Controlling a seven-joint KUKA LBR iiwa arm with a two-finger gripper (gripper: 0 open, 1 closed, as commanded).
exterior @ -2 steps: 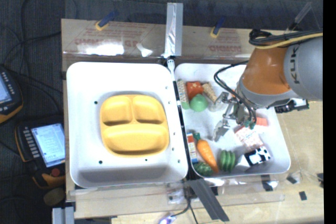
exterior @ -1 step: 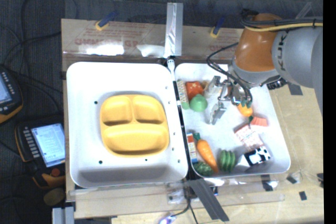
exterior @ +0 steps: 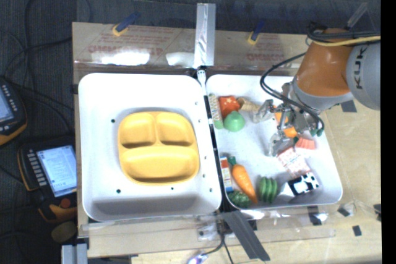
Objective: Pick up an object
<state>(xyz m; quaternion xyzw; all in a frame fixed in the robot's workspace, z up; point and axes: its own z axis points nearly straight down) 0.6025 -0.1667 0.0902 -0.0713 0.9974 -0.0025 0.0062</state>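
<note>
Surface (exterior: 356, 133) carrying two white bins side by side. Left bin (exterior: 99, 133) holding yellow divided tray (exterior: 158, 146). Right bin (exterior: 331, 185) holding toy clutter. Arm (exterior: 328, 68) reaching in from right, claw (exterior: 286, 132) hanging low over right bin's right half; grip state impossible to tell. Red-white packet (exterior: 296, 157) lying just below claw, black-white block (exterior: 304, 183) further down. Carrot (exterior: 242, 179), dark green vegetable (exterior: 268, 188) sitting lower left of claw; green ball (exterior: 234, 122) and red piece (exterior: 228, 103) well apart on left.

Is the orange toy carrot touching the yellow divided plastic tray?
Apart. The camera view shows the orange toy carrot in the right bin and the yellow divided tray in the left bin, bin walls between them.
</note>
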